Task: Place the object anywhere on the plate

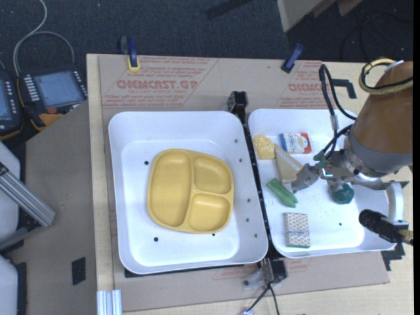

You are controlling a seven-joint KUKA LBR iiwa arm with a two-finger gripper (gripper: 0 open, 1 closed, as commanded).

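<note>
From the camera above the bench, the claw (306, 178) hung low over the right bin (341, 245), at the end of the arm (384, 120) reaching in from the right. I could not tell how it stood. A green object (281, 192) lay just left of and below the claw, and a tan block (286, 165) touched it from above. A yellow piece (264, 147) and a small card (295, 142) sat farther up; a patterned packet (296, 230) lay below; a teal ball (341, 193) rested to its right. The yellow plate (190, 190) sat well to the left, in the left bin (131, 241).
</note>
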